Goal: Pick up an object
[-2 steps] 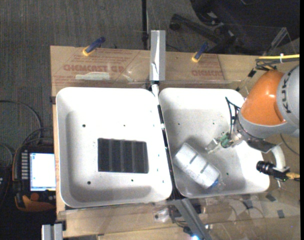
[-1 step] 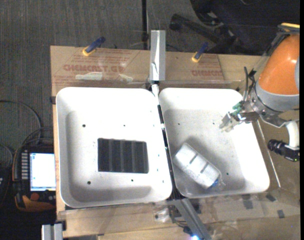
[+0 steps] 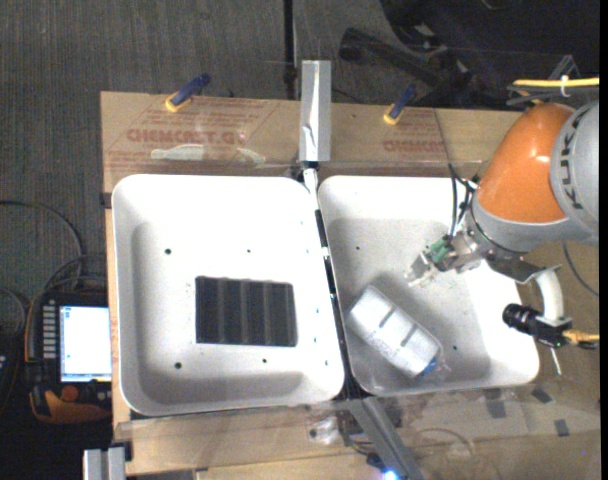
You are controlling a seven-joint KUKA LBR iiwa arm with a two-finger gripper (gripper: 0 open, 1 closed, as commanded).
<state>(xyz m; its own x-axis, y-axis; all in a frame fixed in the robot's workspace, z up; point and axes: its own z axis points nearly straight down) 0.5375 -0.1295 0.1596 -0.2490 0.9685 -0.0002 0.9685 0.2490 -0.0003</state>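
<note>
A clear plastic bottle (image 3: 393, 331) with a white label lies on its side in the right bin (image 3: 384, 208), toward the front. A black ridged rectangular block (image 3: 244, 311) lies flat in the middle of the left bin (image 3: 144, 228). My gripper (image 3: 425, 266) hangs over the middle of the right bin, just above and to the right of the bottle. It points down and to the left, apart from the bottle, and I see nothing in it. The orange band of the arm (image 3: 524, 173) sits over the bin's right rim.
A metal post (image 3: 315, 123) stands at the back where the bins meet. Two blue-and-yellow clamps (image 3: 187, 91) (image 3: 399, 103) hold the brown board behind the bins. A handheld control unit (image 3: 69, 346) lies on the floor at the left.
</note>
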